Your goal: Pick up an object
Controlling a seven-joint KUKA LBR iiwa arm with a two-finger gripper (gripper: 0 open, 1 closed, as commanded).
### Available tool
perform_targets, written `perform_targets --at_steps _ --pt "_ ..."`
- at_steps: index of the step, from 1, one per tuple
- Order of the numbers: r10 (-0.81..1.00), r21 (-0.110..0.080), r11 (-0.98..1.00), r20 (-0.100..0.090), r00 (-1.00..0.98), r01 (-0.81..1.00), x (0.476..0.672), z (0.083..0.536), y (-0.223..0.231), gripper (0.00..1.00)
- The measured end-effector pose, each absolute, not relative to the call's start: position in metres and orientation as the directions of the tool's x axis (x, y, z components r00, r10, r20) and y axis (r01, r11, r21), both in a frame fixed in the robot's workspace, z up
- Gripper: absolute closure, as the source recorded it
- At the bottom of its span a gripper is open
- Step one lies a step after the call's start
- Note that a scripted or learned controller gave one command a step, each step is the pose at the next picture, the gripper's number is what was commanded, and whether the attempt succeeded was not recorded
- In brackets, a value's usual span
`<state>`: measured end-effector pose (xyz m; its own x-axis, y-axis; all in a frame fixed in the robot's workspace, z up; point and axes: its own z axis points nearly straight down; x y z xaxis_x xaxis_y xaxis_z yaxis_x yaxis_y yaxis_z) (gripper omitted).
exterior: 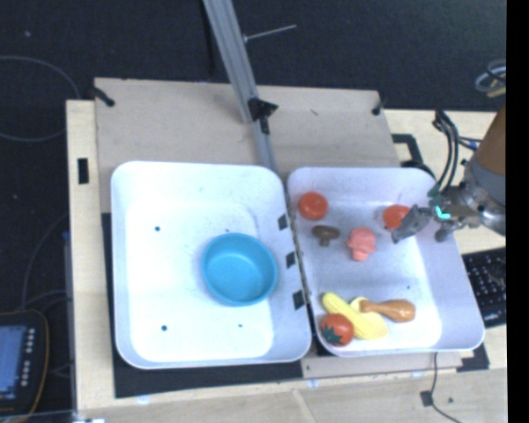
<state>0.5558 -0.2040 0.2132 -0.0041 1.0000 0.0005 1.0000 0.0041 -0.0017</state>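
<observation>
We're hovering the end effector at the right bin's far right side, fingers spread and gripping nothing, just beside the red ball, so next we're needing a clean descent onto it.

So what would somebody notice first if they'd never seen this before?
Probably the bright blue bowl, sitting alone in the middle of the left bin. Next, the colourful toy food scattered in the right bin: a tomato near the top left, a pink piece in the middle, and a yellow banana at the bottom. The robot's hand reaches in from the right, beside a red piece.
</observation>
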Motion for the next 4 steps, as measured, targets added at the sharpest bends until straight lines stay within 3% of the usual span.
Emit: perform_targets --at_steps 1,3,4 --pt "1.0 0.002 0.004 0.0 -0.004 1.0 0.557 0.215 -0.204 0.0" --pt "1.0 -0.005 -0.001 -0.002 0.001 1.0 0.549 0.106 -0.211 0.0" --pt "1.0 -0.002 -0.006 -0.001 0.006 1.0 0.549 0.101 -0.212 0.0"
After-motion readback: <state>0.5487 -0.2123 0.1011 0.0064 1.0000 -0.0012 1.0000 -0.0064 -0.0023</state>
